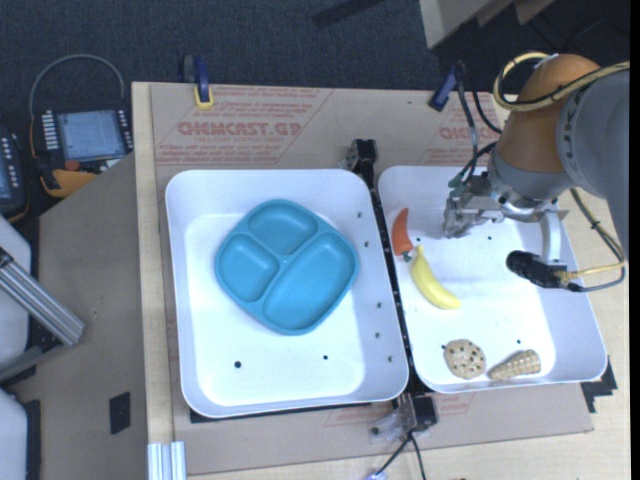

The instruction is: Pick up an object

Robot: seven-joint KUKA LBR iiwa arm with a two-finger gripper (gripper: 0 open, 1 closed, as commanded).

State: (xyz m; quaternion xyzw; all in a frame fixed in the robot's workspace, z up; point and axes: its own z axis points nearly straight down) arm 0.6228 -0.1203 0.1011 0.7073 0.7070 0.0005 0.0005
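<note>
Looking down on a bench (150, 268) covered with a brown board, red print along its far edge. On the board, two shallow white bins side by side, touching along the middle.

In the left bin (190, 348), a blue plate (288, 266) with three compartments, lying flat and a little turned, near the middle of the bin.

In the right bin (585, 353), four small things. Close to the left wall, an orange-red piece (401, 230), long and narrow, standing almost along the wall. Just below it, touching or almost touching its lower end, a yellow banana (433, 280), pointing at a slant toward the near right. Near the front edge, a round speckled cookie (464, 358), and just beside it on the right, a pale ridged cone (515, 365) lying on its side. Well apart from the banana, both of these.

Reaching in from the right, the grey arm (600, 138) with its orange band. At its end, the gripper (462, 218), placed above the far part of the right bin, right of the orange-red piece and apart from it, above and behind the banana. Open or closed: not possible to tell from this angle. Not possible either to see anything held in it.

Below the wrist, over the bin floor, a black part with a yellow cable (540, 268).

At the far edge of the board, a blue and yellow clamp (202, 83). Off the bench at the left, a small device with a lit screen (90, 133).
</note>
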